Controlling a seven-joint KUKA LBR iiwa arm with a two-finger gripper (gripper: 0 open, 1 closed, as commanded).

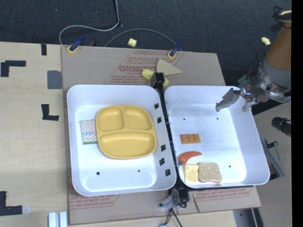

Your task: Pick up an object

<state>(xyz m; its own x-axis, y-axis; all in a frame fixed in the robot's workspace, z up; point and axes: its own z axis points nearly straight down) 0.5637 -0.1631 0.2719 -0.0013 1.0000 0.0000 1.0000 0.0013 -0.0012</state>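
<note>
Bench (23, 126) carries two white bins side by side. Left bin (75, 174) holds a yellow divided plate (126, 131) at centre, with a small patterned card (88, 131) touching the plate's left edge. Right bin (246, 141) has open floor across its upper half. Gripper (235, 100) hangs at that bin's upper right corner, fingers spread, nothing between them. Well apart, lower left of it: brown cracker (190, 138), red pepper (189, 156), bread slice (209, 172) over a yellow block (191, 174), near the lower rim.
</note>
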